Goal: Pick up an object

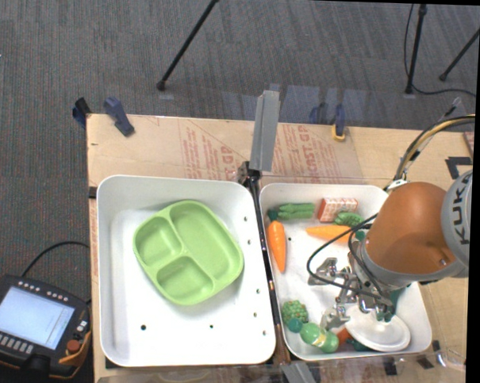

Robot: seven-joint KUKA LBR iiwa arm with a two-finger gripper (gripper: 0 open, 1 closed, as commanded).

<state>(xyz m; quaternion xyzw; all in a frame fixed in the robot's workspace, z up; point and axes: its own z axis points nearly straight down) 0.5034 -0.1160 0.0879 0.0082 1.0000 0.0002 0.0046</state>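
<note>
A: Gripper (335,318) is seen low in the right bin (420,314), just above the green ball (311,333). Finger state?
B: Cannot be told. Carrot (278,245) lies well left of it.

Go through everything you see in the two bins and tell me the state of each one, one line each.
green divided plate: flat, upright, in the left bin.
large carrot: lying flat in the right bin.
small carrot: lying flat.
green cucumber: lying near the far wall.
red box: lying beside it.
broccoli: resting on the floor.
white dish: near corner.
tool: low over the right bin.
</note>
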